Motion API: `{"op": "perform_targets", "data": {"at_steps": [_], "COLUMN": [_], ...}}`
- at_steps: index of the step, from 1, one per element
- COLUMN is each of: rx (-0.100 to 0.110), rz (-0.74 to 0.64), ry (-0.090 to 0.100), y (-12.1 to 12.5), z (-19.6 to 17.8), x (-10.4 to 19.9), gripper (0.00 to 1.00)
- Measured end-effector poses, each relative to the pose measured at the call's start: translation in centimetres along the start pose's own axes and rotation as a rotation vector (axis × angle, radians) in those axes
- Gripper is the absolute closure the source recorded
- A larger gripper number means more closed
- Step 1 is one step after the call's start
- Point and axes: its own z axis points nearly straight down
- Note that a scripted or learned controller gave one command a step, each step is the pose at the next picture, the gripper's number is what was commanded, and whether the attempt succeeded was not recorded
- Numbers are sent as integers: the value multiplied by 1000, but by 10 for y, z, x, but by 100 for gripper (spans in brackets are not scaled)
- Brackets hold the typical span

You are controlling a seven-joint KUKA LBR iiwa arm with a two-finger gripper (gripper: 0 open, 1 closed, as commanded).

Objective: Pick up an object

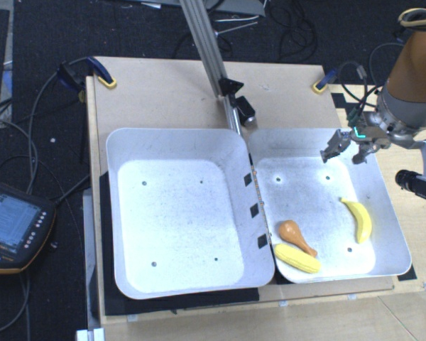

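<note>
Three objects lie in the right bin [309, 158]: a yellow banana [360, 219] near its right side, an orange pear-shaped piece [296, 234] lower down, and a yellow oblong piece [297, 258] at the bin's front edge, touching the orange one. My gripper [347, 151] hangs above the bin's back right corner, well away from all three. Its two dark fingers are spread apart with nothing between them.
The left bin [177, 212] adjoins the right one along a central divider with black clips [254, 208]. A slanted metal pole [209, 48] rises behind the bins. A teach pendant [11, 226] lies off the bench at left.
</note>
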Motion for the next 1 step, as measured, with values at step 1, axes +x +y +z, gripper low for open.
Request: {"op": "perform_targets", "data": {"at_steps": [1], "rx": [0], "rz": [0], "ry": [0], "y": [0], "z": [0], "x": [0], "gripper": [0]}}
